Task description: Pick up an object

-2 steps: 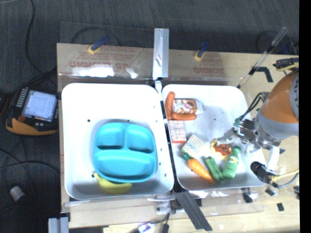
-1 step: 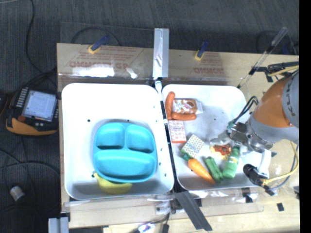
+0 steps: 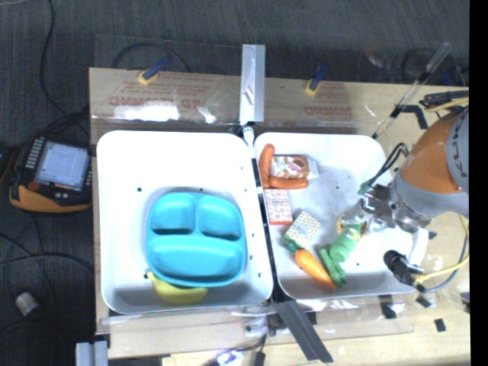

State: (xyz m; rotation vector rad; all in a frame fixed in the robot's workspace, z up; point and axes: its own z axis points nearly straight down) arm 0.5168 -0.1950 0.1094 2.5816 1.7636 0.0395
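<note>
Because the gripper [image 3: 357, 223] hangs low in the right bin [image 3: 358, 145], touching the green bottle [image 3: 345, 244] beside the carrot [image 3: 314, 268], a grasp seems intended; finger state is unreadable.

This is a robotics lab or test cell. A plywood worktop [image 3: 358, 101] carries two shallow white plastic bins [image 3: 122, 204], sheeted with taped-down clear plastic behind them. Left of the worktop, a handheld control pendant with a lit screen [image 3: 53, 170] lies on dark grey carpet [image 3: 229, 14] amid loose black cables [image 3: 46, 21].
</note>
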